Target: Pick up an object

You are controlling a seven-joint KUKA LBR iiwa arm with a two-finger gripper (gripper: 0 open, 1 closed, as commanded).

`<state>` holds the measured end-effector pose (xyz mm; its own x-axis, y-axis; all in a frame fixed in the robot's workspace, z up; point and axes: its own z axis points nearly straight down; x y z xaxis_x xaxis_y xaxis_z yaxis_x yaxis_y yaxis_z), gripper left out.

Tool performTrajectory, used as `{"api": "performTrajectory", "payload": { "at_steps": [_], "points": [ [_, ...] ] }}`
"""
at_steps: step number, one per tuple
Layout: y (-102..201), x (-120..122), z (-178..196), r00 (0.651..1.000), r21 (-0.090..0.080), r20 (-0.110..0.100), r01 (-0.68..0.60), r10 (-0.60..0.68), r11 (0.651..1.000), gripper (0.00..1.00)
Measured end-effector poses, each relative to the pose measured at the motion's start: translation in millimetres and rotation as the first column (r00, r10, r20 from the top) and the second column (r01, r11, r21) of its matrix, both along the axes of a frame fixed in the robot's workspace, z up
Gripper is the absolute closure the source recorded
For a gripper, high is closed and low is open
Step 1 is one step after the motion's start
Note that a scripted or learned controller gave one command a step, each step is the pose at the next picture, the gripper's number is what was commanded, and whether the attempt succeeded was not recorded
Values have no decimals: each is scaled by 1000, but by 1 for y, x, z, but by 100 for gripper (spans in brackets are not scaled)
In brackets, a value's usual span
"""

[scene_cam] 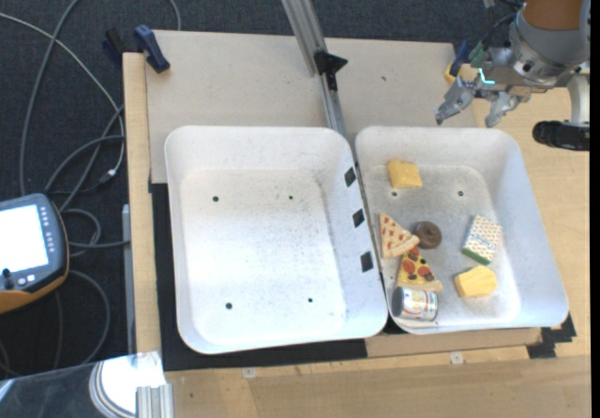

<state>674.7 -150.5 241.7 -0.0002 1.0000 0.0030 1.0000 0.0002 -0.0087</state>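
I see the bench [234, 79], a pale wooden top, carrying two white bins side by side. The left bin [258, 238] sits toward the bench's left and front edges, its speckled floor bare of objects. The right bin [525, 210] touches it along a shared rim, and its front corner overhangs the front edge of the bench a little. A metal rail [300, 13] runs at a slant from the back edge down to where the two rims meet. My arm [558, 4] comes in at the back right corner, orange band above a grey wrist, and its gripper [476, 109] hangs just outside the right bin's back rim, over bare bench; the two fingers are spread apart with nothing between them, so I read it as released. All the things I could pick lie in the right bin. A yellow block [404, 173] sits near the back rim, well apart from the others. A patterned green and white block [483, 239] lies toward the right wall, with a yellow wedge [476, 282] just in front of it. A pizza slice [396, 236] lies near the left wall, its edge beside a brown disc [427, 235] at mid floor. A second pizza slice [417, 270] lies just in front of those, touching a small can [415, 304] tipped on its side at the front left corner. A blue clamp [150, 46] grips the bench's back left corner.
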Motion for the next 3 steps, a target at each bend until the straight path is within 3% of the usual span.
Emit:
{"api": "performTrajectory", "payload": {
  "at_steps": [1,3],
  "points": [
    [0,1,4,1000,-2,5,-1,1,1000,0],
    [-2,-15,-89,1000,-1,1,0,0,1000,0]
  ]
}}
